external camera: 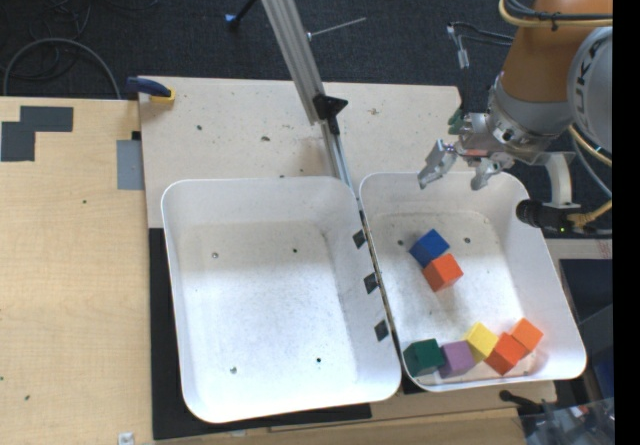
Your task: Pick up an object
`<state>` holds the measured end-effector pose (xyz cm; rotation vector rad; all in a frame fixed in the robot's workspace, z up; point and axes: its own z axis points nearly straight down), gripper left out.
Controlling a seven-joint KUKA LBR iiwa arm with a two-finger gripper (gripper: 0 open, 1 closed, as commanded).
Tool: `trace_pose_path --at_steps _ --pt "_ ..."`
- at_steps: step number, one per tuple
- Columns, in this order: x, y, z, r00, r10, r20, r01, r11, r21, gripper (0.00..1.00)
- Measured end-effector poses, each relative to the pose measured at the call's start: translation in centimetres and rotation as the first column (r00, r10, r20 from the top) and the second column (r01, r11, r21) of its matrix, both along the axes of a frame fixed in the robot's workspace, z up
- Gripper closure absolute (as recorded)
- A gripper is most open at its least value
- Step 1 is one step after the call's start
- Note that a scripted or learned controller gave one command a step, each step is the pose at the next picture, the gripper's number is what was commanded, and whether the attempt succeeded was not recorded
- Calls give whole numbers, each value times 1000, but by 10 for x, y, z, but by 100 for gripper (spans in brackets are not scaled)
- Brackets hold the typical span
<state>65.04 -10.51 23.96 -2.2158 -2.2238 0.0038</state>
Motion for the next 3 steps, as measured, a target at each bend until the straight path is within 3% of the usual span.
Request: trace_pose_path --at_steps 1,2,3 --pt "-43 7 -127 1000 -3 6 3 1000 0 0" --pt "-1 -45 -101 1000 -6 7 6 1000 -3 0" --pt "-86 -79 -89 1000 -9 -3 9 1000 -1 0"
